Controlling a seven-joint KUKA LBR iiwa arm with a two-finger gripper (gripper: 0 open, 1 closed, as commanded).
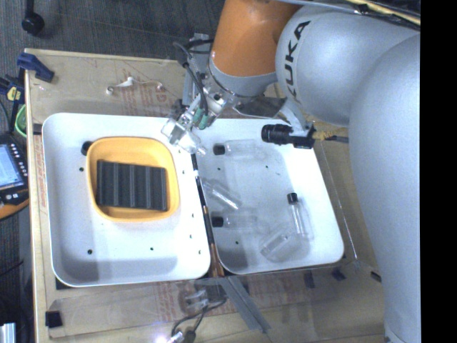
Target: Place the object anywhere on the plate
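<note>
Clear vials (289, 220) lie in the right bin (325, 213) below my end effector (184, 128), which clamps one clear vial (187, 136); yellow plate (132, 181) sits lower left.

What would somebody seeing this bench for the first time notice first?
Probably the big grey arm with the orange band, reaching in from the right across the top of the view. Next, the yellow rounded plate with a dark ribbed insert, sitting in the left white bin. The gripper hangs over the divide between the bins, and several clear plastic vials with black caps lie scattered in the right white bin.
</note>
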